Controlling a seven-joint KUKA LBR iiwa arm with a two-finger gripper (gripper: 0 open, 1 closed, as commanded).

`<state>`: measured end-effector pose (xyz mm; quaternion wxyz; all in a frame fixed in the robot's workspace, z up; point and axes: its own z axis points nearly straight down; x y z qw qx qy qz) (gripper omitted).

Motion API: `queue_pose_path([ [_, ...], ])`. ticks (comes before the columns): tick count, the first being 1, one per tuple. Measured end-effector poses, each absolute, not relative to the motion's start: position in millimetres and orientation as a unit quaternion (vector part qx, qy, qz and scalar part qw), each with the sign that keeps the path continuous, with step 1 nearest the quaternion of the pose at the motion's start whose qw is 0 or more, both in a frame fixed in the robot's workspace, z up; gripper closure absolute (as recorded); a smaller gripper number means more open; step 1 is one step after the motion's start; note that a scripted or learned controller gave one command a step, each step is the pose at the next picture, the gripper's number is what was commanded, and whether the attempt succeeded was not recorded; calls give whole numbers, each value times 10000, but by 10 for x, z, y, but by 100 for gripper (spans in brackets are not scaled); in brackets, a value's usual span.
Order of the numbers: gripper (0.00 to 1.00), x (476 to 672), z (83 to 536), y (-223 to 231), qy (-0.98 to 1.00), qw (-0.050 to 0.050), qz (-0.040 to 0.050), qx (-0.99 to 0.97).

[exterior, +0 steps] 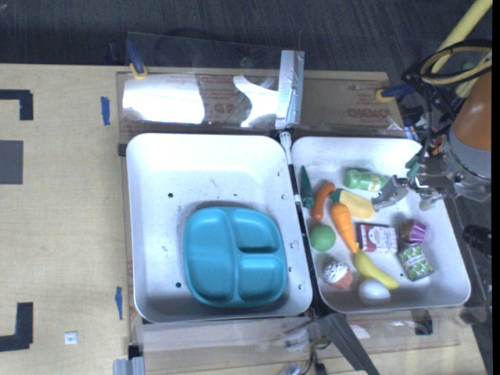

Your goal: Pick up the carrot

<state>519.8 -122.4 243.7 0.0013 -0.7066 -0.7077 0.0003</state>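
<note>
**Fig.: Carrot in right bin, gripper at bin's right side**

Carrot (344, 225): orange, tapered, lies w/ long axis running from bin's far-left toward near-centre; thick end far, narrow tip near, beside a red-white carton (376, 237). Sits left of centre in the right bin (453, 283), touching a yellow block (356, 204) at its thick end; green ball (322, 237) just left. Gripper (388, 195) w/ fingers slightly apart, nothing between them, over bin's far-right area. Left bin (156, 162) holds a blue divided tray (233, 257). Bench (62, 209): pale wood, black tape marks; dark floor beyond far edge.
</note>
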Motion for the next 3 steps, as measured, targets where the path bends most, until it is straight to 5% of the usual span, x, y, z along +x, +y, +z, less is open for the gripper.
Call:
queue_pose_path([
  [1, 0, 5485, 874, -1056, -7943, -29, -19, -6076],
  [2, 100, 5503, 991, -1058, -7940, -60, -36, -6079],
  [3, 100, 5809, 1882, -271, -7686, -25, -35, -6397],
])
